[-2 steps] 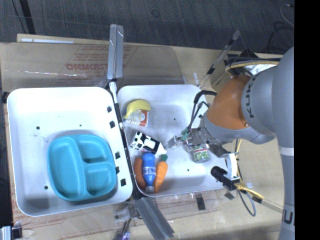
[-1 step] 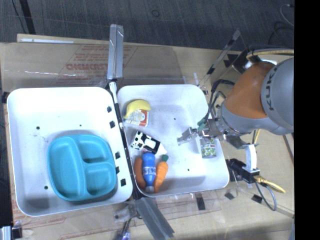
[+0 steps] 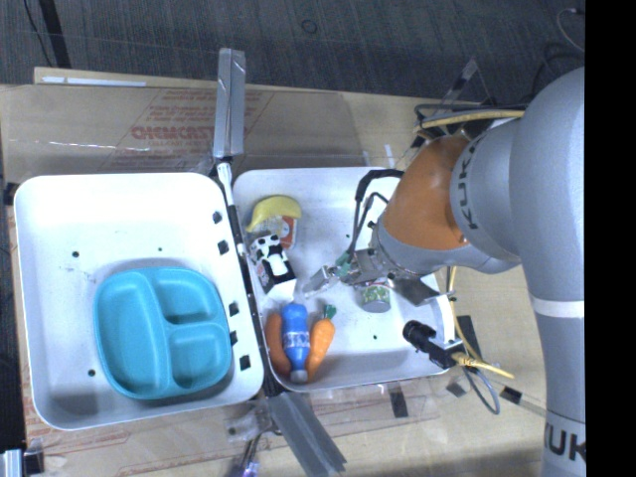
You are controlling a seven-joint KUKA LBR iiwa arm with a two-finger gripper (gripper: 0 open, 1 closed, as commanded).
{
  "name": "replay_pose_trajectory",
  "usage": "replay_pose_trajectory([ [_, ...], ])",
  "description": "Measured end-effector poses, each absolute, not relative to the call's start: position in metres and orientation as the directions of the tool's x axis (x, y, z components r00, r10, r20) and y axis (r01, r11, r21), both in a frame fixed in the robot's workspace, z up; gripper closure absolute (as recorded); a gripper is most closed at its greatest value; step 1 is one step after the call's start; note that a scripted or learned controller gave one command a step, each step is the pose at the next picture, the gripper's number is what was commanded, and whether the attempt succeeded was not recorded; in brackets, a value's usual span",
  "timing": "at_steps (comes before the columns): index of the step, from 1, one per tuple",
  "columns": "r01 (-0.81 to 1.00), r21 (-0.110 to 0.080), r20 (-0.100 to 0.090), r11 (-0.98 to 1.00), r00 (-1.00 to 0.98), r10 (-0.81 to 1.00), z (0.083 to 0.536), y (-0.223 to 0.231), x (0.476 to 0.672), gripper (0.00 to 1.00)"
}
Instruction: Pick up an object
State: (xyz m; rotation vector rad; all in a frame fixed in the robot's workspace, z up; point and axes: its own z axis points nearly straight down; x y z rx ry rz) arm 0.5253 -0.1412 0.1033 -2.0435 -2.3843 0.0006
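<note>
Bench camera, looking down at a slant: the arm [image 3: 467, 207] reaches in from the right and bends over the right bin [image 3: 318, 192], its gripper [image 3: 350, 266] low over the middle of the bin floor. The wrist hides most of the tool, so whether it is spread or closed cannot be told, and nothing can be seen pinched in it.

Just beside the gripper, on its near side, sits a small round tin [image 3: 375, 294]. On the other side lies a pale translucent piece [image 3: 313, 283]. Either could be the target (which one, I cannot say). Both appear to rest on the bin floor.

Further left in the same bin, a yellow banana toy [image 3: 274, 210] lies near the back, with a black-and-white block [image 3: 270, 259] just in front of it. Along the front wall, a blue bottle [image 3: 295, 336] lies between a carrot [image 3: 320, 341] and a reddish-orange piece [image 3: 276, 341], all three touching or nearly so.

The left bin [image 3: 99, 217] bears a blue divided plate [image 3: 159, 331], well apart from the arm.

As a judgement, the reach looks made and the descent about finished. A secure grasp and the lift are not yet shown, so the pick itself is left to do.
</note>
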Motion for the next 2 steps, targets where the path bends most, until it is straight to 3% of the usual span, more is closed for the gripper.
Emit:
replay_pose_trajectory([
  [1, 0.953, -0.004, 0.003, 0.301, -0.301, 0.953, 0.0909, -0.1167, 0.4922, 0.00],
  [2, 0.952, -0.003, 0.003, 0.305, -0.305, 0.952, 0.1006, -0.1170, 0.4932, 1.00],
])
